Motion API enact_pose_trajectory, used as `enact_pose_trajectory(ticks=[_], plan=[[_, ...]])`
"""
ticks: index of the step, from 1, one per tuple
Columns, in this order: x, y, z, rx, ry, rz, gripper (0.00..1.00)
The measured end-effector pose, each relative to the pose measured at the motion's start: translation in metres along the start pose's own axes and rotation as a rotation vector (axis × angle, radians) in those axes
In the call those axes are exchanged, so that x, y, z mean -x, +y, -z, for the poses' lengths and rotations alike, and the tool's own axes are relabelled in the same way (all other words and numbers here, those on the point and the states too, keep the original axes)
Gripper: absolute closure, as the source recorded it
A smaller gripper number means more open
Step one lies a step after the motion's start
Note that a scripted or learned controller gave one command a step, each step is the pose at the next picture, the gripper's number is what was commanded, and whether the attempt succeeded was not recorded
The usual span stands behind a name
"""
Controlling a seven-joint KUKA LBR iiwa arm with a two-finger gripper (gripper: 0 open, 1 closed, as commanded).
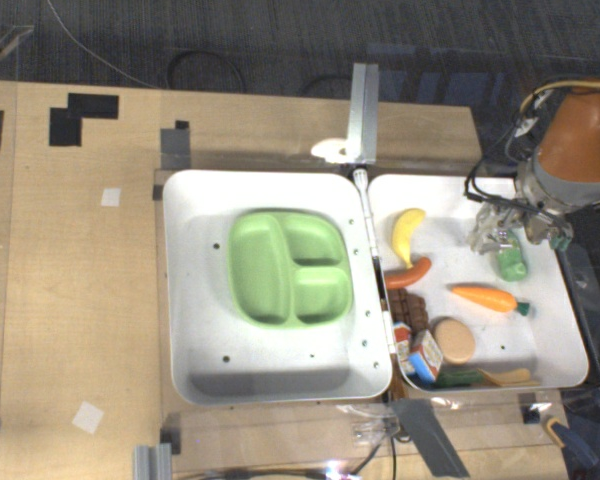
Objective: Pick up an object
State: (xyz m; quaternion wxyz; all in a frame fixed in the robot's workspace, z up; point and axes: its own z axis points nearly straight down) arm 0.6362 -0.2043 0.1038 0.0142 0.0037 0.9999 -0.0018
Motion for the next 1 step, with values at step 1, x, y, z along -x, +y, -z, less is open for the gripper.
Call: enact_pose_trajectory(ticks=[1], plan=[[0.0350, 0.0644, 0.1078, 0.002, 0.006, 0.041, 1.00]])
